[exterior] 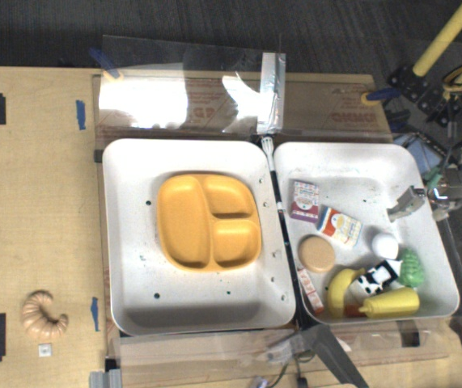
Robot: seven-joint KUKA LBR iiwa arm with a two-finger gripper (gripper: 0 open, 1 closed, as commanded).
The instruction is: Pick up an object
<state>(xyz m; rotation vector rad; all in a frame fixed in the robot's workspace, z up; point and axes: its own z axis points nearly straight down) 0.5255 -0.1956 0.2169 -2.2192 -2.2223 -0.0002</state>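
Plywood-coloured boards cover the bench (36, 217), with black tape marks and short blue tape strips on its left part, and dark carpet-like floor lies beyond its far edge. Two shallow white bins sit side by side: the left bin (125, 233) holds one yellow divided tray (209, 220) near its middle, with three compartments. A clear plastic sheet (182, 95) stands behind the left bin, catching a bright glare. One tan croissant-shaped toy (44, 314) lies on the bench near its front left corner, well apart from both bins. The right bin (352, 164) holds the loose objects: one small purple-and-white packet (304, 199) near its middle, one white carton with orange and blue print (340, 226) just beside it, one tan round disc (318, 255), one white ball (385, 246), one green knobbly toy (411, 270), one black-and-white toy (376, 279), one banana (341, 289) and one yellow bottle (391, 302) along the front edge. Printing on the packets is too small to read. The gripper (406, 204) hangs over the right bin's right side near its far edge, above bare white floor; whether its jaws are apart or together cannot be told, and nothing is seen between them.
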